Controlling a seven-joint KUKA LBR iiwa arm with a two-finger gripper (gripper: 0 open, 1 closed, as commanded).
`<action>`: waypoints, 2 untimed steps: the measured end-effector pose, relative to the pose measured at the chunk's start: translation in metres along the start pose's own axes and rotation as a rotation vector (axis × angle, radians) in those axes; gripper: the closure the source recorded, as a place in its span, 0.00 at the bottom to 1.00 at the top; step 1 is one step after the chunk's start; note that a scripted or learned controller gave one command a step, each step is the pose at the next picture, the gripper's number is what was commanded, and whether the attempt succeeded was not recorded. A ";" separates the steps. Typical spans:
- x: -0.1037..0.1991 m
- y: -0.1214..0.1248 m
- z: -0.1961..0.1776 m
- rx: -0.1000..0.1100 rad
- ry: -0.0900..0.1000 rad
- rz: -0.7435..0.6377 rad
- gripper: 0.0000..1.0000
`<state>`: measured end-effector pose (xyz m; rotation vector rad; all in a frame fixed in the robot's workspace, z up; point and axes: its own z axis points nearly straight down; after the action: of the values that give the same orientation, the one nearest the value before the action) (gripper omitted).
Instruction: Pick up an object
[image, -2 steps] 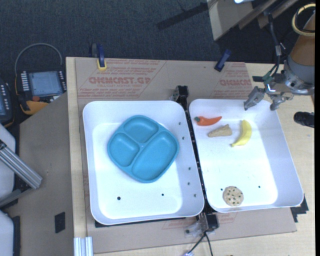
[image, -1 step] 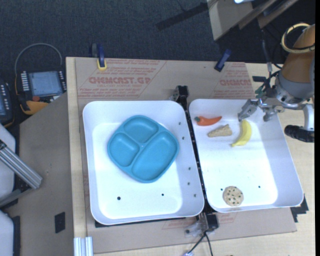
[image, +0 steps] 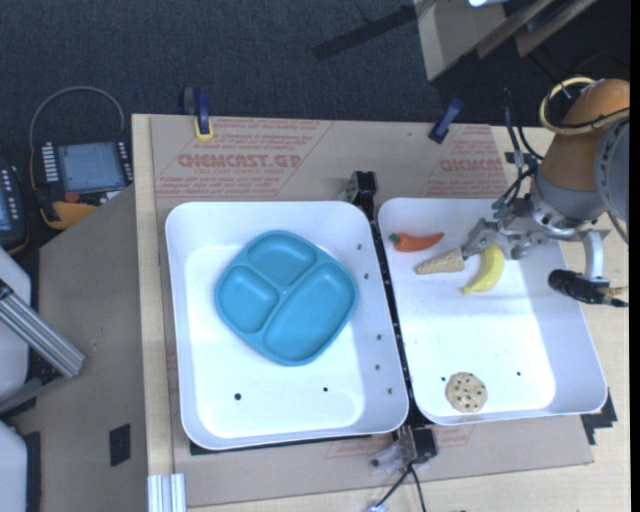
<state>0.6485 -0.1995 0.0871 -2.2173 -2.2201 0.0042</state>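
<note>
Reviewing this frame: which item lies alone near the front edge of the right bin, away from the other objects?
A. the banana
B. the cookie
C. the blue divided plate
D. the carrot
B: the cookie lies by itself near the right bin's front edge, while the banana, carrot and a tan wedge cluster at the back, and the blue divided plate is in the left bin.

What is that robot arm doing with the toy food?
The arm reaches in over the right bin, and its gripper hangs low by the banana, the wedge and the carrot near the bin's far edge. It isn't clearly holding anything; those three lie on the bin floor. A cookie sits alone at the near side. The left bin holds a blue plate.
</note>
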 end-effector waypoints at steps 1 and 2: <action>0.000 0.001 -0.014 -0.006 -0.002 0.000 1.00; 0.007 0.010 -0.068 -0.011 -0.003 0.000 1.00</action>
<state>0.6587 -0.1923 0.1550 -2.2241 -2.2275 -0.0045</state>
